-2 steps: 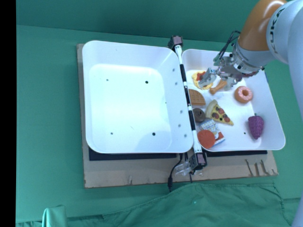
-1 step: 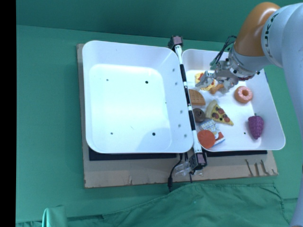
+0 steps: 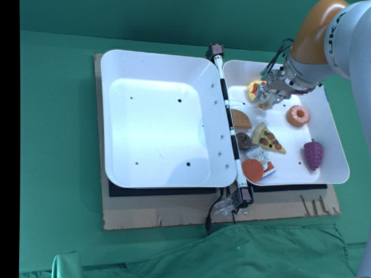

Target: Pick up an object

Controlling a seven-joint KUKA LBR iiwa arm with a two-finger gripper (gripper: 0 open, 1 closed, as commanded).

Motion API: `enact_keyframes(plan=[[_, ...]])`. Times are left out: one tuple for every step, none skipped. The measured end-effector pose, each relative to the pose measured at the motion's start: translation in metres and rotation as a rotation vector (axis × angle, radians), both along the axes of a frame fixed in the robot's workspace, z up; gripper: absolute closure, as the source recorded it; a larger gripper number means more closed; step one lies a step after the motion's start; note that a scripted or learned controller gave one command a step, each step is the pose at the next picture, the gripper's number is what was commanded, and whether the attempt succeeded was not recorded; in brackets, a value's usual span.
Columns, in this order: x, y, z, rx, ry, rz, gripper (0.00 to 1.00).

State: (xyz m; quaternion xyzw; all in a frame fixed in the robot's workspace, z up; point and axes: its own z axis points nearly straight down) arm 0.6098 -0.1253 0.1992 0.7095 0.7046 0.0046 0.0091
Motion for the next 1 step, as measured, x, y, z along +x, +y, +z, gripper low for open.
enact_keyframes(plan=[[0.0115,-0.0025,0.0536,0.003,0.009,0.004,1.0]])
